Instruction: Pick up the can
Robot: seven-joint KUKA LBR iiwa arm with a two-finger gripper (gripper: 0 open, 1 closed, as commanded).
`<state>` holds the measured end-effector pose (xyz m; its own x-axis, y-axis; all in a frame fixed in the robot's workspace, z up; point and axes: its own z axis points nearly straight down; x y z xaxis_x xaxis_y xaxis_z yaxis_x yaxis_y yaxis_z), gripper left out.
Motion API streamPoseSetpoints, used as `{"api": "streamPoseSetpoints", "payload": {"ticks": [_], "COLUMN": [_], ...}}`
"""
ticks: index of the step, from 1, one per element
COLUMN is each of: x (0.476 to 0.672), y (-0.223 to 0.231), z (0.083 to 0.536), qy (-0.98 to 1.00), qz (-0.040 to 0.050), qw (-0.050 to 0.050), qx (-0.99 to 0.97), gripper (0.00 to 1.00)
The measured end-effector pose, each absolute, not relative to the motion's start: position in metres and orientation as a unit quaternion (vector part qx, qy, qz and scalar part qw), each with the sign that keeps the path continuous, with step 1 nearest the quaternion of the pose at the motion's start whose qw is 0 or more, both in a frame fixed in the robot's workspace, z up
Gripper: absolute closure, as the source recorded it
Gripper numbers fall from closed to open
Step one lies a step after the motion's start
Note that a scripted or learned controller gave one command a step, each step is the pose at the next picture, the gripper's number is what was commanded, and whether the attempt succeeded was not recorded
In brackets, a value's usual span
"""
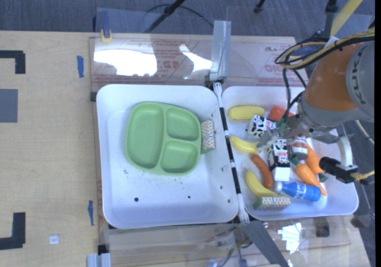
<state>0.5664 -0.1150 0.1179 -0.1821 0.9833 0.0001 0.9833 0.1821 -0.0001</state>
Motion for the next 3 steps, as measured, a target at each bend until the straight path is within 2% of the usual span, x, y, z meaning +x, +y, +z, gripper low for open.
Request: {"api": "streamPoseSetpoints", "payload": {"ticks": [1, 2, 3], "x": [0.627, 0.62, 0.576], "y": [-0.141, -0.087, -0.09], "z": [0.241, 0.291, 0.215], "qy": [-0.841, -0.88, -0.907], "qz": [-0.0007, -0.001, -0.0004], "qw": [-0.003, -0.004, -0.001], "qx": [-0.541, -0.475, -0.42], "gripper": [0.0, 0.0, 0.0]}}
